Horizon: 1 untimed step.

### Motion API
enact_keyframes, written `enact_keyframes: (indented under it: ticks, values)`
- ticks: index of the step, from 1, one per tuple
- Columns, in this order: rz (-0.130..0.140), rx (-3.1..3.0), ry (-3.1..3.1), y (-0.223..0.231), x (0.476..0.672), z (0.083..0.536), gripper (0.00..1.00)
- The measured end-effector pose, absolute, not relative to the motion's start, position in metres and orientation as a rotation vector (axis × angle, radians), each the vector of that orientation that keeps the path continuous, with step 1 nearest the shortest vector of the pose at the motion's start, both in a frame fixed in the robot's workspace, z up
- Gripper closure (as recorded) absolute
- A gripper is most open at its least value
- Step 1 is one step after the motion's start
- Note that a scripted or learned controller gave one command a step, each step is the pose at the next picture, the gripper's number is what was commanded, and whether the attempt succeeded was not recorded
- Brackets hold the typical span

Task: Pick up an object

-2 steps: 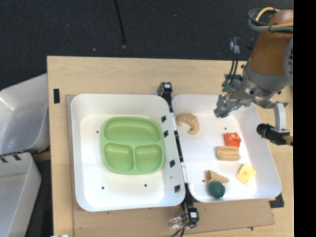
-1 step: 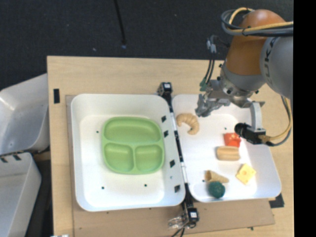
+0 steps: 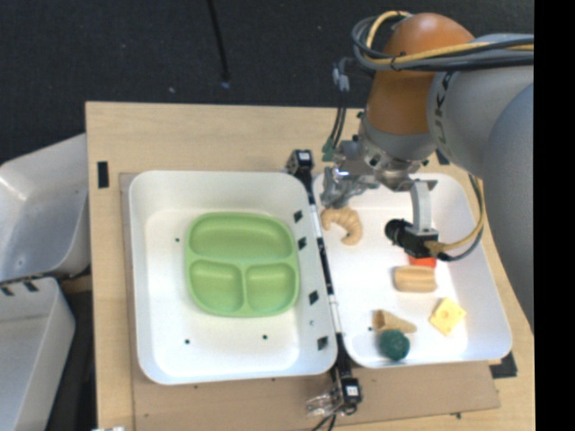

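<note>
- Camera view looks down on a wooden surface [image 3: 207,137] bearing 2 white bins side by side: the left bin [image 3: 153,330] holds a green divided plate [image 3: 241,263], and the right bin [image 3: 490,317] holds the loose items.
- The arm's jaws [image 3: 340,187] sit at the right bin's upper left corner, by the divider between the bins, just above a tan croissant-shaped piece [image 3: 346,224].
- How wide the jaws stand I cannot tell; the wrist and cables hide them from this angle. Nothing is visibly held.
- Other candidates lie further off in the right bin: a tan cylinder [image 3: 414,279] with a small red-orange piece [image 3: 422,260] just above it, a yellow block [image 3: 447,316], a small tan wedge [image 3: 393,321] and a dark green ball [image 3: 393,345].
- Step in hand, as I judge it: the approach and descent onto the croissant piece, with no grasp yet made.
- The next move calls for straddling that curved piece squarely, closing on it, then lifting straight up; the bin wall close beside it leaves little room.
</note>
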<state>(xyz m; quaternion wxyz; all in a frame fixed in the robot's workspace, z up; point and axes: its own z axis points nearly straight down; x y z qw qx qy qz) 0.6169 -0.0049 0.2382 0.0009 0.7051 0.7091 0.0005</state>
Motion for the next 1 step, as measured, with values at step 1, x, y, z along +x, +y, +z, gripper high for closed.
enact_keyframes:
  ticks: [1]
  values:
    - [0.003,2.214,2.226,0.0392,0.6221,0.2325,1.0]
